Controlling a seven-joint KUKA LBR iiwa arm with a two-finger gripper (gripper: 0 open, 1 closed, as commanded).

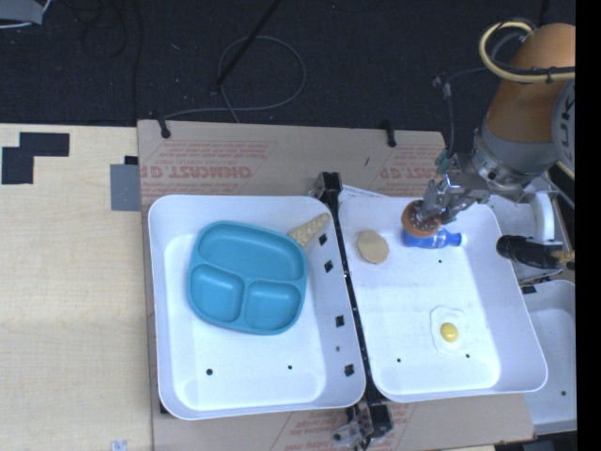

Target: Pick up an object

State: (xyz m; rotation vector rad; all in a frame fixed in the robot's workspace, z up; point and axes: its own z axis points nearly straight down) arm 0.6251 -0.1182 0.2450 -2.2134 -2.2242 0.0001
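The end effector [434, 212] sits right on a brown and blue toy [424, 229] in the right bin [512, 346]; I cannot tell its grip.

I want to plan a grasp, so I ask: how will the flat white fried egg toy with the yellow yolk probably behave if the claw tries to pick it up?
The flat white fried egg toy with the yellow yolk lies low on the right white bin floor, so fingers may find little edge to pinch. It looks thin, probably light, and may slide on the smooth floor when pushed. It seems unlikely to roll.
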